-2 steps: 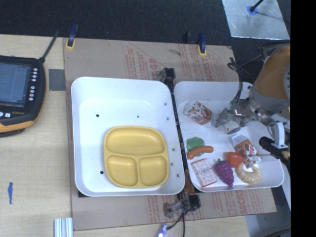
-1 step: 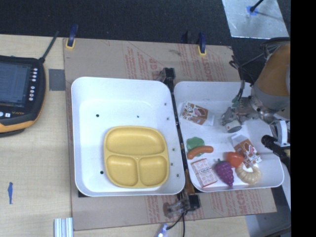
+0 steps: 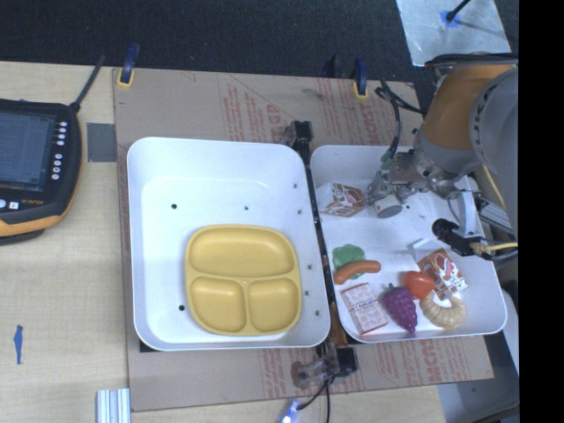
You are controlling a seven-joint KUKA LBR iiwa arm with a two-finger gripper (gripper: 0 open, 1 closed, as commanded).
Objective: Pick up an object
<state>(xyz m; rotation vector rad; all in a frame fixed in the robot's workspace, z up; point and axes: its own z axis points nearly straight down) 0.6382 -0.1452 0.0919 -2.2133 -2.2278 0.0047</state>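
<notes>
The gripper (image 3: 389, 197) hangs low over the back of the right bin (image 3: 493, 329), and from this slanted camera I cannot tell whether it is spread or closed. I see nothing caught in it.

By my reading, I am in the approach step: the arm is down in the bin, but no object has been taken. The nearest candidate is the small crumpled wrapper (image 3: 342, 201), lying flat on the bin floor just beside the gripper, on the side towards the divider between the bins. It looks apart from the gripper, not under it.

The other toys sit nearer the front of the bin, well apart from the gripper: a green vegetable (image 3: 348, 255) touching a sausage (image 3: 357, 270), a pink box (image 3: 363, 309), purple grapes (image 3: 400, 307), a tomato (image 3: 419, 283), a printed packet (image 3: 443, 270) and a bagel ring (image 3: 443, 312).

For the wrapper, I judge the next move calls for a short shift towards the divider, then a descent and a close. Being thin and flat, the wrapper may slip away.

The left bin (image 3: 145, 236) holds a yellow divided tray (image 3: 242, 280).
</notes>
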